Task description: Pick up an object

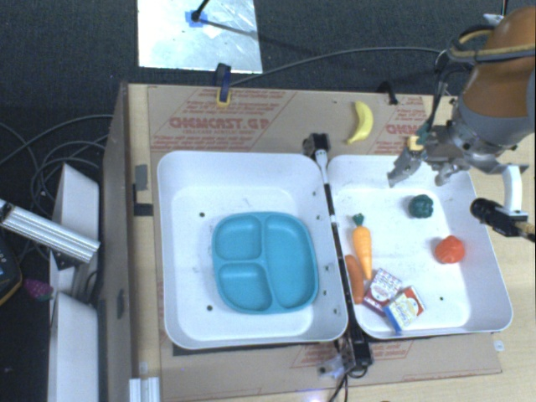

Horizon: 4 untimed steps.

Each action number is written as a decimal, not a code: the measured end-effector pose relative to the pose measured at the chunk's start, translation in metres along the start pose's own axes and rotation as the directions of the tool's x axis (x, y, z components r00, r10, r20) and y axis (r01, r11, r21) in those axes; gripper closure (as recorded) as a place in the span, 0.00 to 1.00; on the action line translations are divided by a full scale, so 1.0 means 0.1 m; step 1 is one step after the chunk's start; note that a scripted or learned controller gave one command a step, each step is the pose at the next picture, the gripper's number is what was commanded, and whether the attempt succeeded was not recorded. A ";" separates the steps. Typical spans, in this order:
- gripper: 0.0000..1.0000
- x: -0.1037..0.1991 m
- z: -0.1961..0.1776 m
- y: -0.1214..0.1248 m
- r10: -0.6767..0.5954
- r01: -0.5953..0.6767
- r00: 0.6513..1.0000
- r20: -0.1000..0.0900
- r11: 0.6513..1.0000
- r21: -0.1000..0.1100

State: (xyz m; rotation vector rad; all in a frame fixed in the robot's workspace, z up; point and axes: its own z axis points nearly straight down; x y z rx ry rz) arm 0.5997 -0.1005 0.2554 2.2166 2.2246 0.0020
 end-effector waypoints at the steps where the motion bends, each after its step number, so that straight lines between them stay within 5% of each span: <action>1: 0.00 -0.56 0.34 0.39 0.002 -0.002 1.000 0.002 1.000 0.001; 2: 0.00 -1.07 1.05 0.48 0.003 -0.003 1.000 0.001 1.000 0.002; 3: 0.00 -0.84 1.71 0.35 0.000 0.000 1.000 0.000 1.000 0.001; 4: 1.00 -0.84 1.60 0.37 -0.002 0.002 1.000 0.001 1.000 -0.004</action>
